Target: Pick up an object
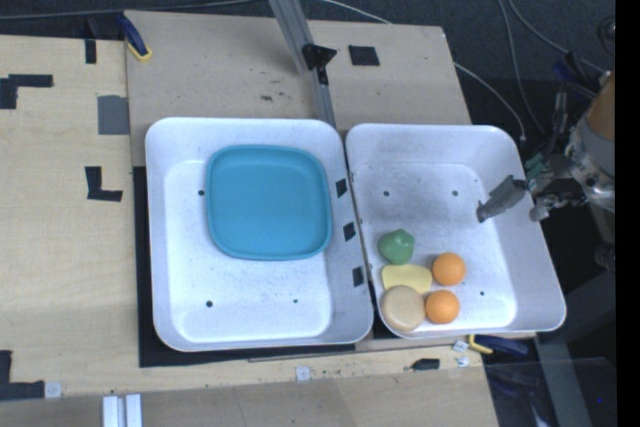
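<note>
Five small items cluster at the near end of the right bin (500, 150): a green ball (398, 244), a yellow block (405, 277), a beige round piece (403, 307) and two orange balls (449, 268) (442, 306). Several touch one another. The gripper (497, 202) hangs above the bin's right side, apart from them; I cannot tell how its jaws stand. The upper orange ball looks the easiest target, being on the cluster's edge. The left bin (160, 215) holds a blue plate (268, 201).
</note>
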Motion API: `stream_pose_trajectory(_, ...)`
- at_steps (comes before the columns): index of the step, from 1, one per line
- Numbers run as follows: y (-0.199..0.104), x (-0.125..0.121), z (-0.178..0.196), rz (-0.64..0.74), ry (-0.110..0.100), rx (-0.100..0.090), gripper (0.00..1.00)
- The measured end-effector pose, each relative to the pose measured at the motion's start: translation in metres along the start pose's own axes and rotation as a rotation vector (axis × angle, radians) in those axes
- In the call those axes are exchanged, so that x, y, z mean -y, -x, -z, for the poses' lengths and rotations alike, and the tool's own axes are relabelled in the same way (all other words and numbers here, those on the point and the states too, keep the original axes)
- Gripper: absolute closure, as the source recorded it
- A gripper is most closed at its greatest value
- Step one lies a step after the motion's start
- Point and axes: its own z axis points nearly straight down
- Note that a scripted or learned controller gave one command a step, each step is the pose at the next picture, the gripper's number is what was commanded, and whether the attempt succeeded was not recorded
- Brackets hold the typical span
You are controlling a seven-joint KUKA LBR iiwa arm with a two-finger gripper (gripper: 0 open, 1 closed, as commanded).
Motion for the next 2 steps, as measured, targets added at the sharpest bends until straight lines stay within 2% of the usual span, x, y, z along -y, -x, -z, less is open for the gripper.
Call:
stream_pose_trajectory(1,-0.001,0.001,-0.042,0.0,-0.003,-0.001,0.0)
stream_pose_trajectory(2,-0.002,0.007,-0.104,0.0,-0.005,-0.001,0.0)
